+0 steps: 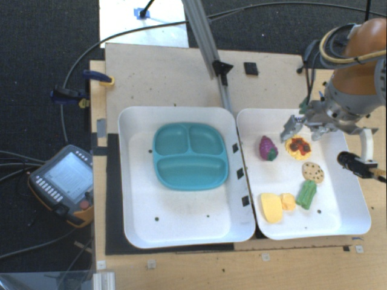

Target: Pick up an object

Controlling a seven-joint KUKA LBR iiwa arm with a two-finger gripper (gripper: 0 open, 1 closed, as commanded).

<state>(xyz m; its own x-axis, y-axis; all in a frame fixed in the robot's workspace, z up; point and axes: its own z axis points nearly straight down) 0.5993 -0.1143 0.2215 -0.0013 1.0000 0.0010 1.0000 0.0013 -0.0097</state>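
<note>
Several small toy foods lie in the right white bin (354,219); nearest the spread two-finger gripper (304,127) is a flat round pizza toy (298,147), likely light, stiff and low, so pinching across its rim seems best

Arm (357,59) cut off by the right edge behind the gripper (304,127); finger state too small to tell. Pizza toy (299,147) just below it, details blurred.
</note>
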